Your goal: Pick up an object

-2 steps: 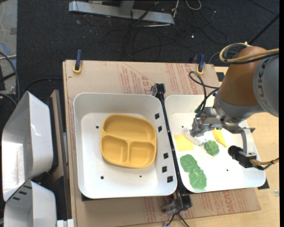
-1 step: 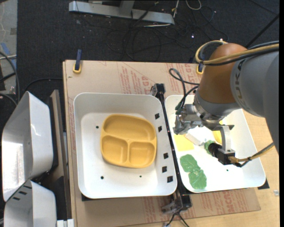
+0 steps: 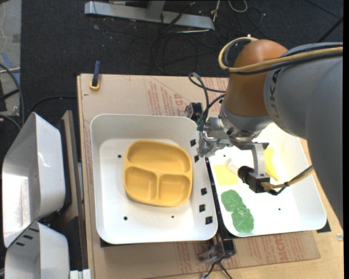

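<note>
Seen from the camera above, a table topped with brown cardboard bearing faded red print stands over a dark carpeted floor, where black cables trail past a grey metal bar. A small blue-and-yellow clip sits at the table's far left corner, and spare white tubs lean beside its left edge. Two shallow white bins of smooth, glossy plastic with rounded corners lie side by side on the cardboard. The left bin holds a yellow divided plate, matte, rounded and moulded into three compartments, lying flat near the bin's middle. The right bin holds a green leaf-shaped piece, lumpy and flat, near its front left corner; a pale yellow square lies just behind it, and a brighter yellow piece shows partly under the robot's wrist. The grey arm, with its glossy orange band, reaches in from the right and hangs over the right bin's back left part. The metal tool sits by the wall between the two bins, just behind the pale yellow square; whether it is wide or narrow cannot be told, and nothing is seen held in it.
</note>
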